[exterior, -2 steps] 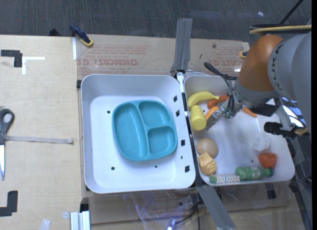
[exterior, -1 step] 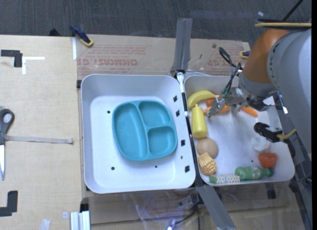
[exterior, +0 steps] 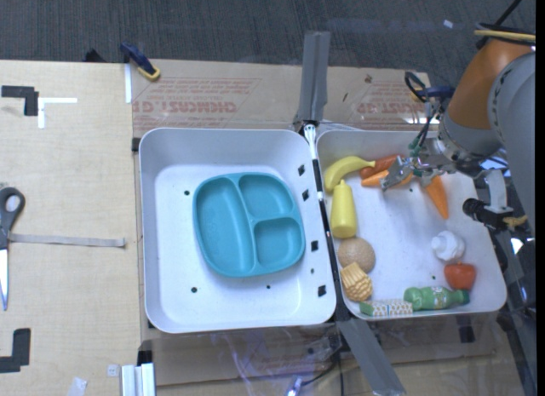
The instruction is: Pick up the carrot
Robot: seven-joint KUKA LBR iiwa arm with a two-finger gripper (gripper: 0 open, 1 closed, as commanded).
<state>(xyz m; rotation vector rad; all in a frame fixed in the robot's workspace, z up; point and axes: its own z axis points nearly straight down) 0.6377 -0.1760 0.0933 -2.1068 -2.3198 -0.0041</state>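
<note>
Left bin point(exterior: 162, 301): white, a blue three-compartment plate point(exterior: 249, 224) is held in it.
Right bin point(exterior: 400, 241): a banana point(exterior: 345, 169), a yellow bottle point(exterior: 343, 210), a tan round item point(exterior: 357, 255), a corn cob point(exterior: 356, 283), a green bottle point(exterior: 436, 298), a white item point(exterior: 447, 244) and a red-orange item point(exterior: 460, 276) are seen.
Bench, left: scissors point(exterior: 7, 224) are laid near the edge.
Bench, top: a blue-yellow clamp point(exterior: 140, 60) is seen on the cardboard point(exterior: 213, 100).

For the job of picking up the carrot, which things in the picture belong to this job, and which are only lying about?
Belongs to the job:
carrot, in the right bin
hand, low over that bin near the carrot

Only lying about:
banana
yellow bottle
corn cob
green bottle
tomato
blue divided plate in the left bin
scissors on the bench
</note>
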